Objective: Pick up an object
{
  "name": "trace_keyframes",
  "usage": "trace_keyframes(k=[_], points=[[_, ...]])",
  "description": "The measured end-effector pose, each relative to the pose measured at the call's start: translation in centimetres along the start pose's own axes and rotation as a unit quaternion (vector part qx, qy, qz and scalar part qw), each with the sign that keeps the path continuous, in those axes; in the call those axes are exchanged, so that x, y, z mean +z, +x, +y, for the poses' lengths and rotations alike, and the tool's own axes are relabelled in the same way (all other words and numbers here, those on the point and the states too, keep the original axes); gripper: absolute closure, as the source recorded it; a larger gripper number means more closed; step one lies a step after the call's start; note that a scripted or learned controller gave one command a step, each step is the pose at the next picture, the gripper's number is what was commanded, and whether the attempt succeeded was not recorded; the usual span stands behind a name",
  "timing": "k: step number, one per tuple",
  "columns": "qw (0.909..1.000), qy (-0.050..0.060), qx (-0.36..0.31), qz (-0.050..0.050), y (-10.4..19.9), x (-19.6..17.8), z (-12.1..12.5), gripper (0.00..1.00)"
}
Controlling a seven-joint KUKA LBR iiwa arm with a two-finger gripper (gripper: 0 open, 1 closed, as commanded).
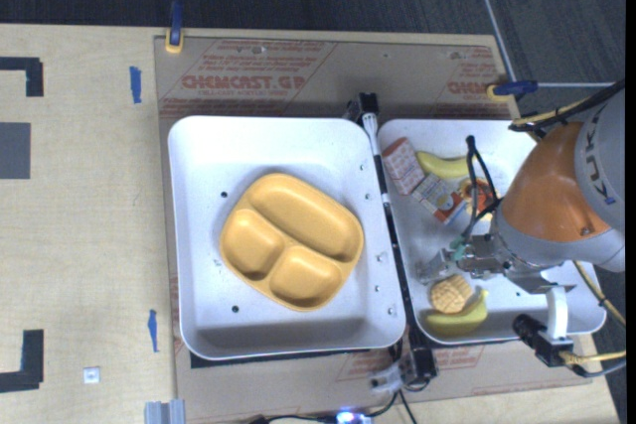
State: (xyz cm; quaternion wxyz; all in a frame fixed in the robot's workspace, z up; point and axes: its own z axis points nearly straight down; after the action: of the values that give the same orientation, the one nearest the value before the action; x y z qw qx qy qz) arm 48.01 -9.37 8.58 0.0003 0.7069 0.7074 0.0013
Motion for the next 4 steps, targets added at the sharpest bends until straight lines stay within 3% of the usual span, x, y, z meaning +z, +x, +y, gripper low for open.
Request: trace_keyframes(k=[4], points=[[1.0, -0.001, 0.001, -0.001, 0.11, 0.0, 0.03, 0.0]])
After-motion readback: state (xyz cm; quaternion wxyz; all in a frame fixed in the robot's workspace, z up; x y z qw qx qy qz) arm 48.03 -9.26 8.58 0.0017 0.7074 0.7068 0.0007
